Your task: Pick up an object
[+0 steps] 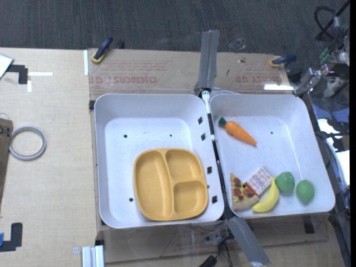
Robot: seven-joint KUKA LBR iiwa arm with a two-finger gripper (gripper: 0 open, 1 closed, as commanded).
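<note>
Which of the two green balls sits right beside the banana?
The left green ball, touching the banana's tip; the other green ball lies apart, farther right.

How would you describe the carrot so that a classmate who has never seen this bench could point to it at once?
Find the two white bins side by side and take the right bin. Look toward its far left corner, close to the divider between the bins, where the carrot lies alone. It is orange with a small green top, set apart from the pizza slice, banana and two green balls along the near wall.

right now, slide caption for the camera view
Yellow divided plate in left bin; carrot, banana and toy foods in right bin.
</note>
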